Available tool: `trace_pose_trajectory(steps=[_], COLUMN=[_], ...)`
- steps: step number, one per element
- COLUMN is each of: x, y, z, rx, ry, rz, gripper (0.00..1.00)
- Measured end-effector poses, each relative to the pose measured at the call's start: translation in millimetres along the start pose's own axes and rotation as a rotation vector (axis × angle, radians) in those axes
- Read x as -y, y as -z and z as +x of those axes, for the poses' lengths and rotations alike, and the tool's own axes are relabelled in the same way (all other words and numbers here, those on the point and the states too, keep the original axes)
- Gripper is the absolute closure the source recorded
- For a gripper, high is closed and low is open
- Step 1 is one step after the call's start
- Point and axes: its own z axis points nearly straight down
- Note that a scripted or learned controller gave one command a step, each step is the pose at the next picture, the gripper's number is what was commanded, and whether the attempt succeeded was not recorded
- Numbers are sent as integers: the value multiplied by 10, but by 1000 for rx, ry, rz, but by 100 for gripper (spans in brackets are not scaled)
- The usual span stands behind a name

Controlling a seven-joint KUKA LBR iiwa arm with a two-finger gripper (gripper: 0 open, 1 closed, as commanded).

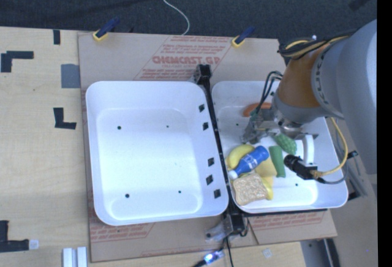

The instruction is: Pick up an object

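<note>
My gripper [256,130] hangs low in the right bin [306,198], near its middle, just above and left of a heap of small objects. The heap holds a yellow banana-shaped toy [240,153], a blue and white bottle [250,161], a green piece [277,161], a dark green piece [286,143], a tan sponge-like block [248,188] and a yellow piece [267,169]. An orange item [252,108] peeks out behind the wrist. The gripper is just above the banana toy and the bottle. The arm hides part of the bin's right side.
The left bin [147,198] lies beside the right one, with a black divider [211,137] between them. Both rest on a cardboard sheet [177,60] held by yellow and blue clamps. A cable [318,172] loops off the wrist over the right bin.
</note>
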Motion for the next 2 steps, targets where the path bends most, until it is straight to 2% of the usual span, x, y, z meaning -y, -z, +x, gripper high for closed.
trace_pose_trajectory(steps=[1,2], x=[-209,-206], y=[-5,-5], z=[-191,-184], rx=[-3,-2], ry=[4,4], rz=[1,0], gripper=[100,0])
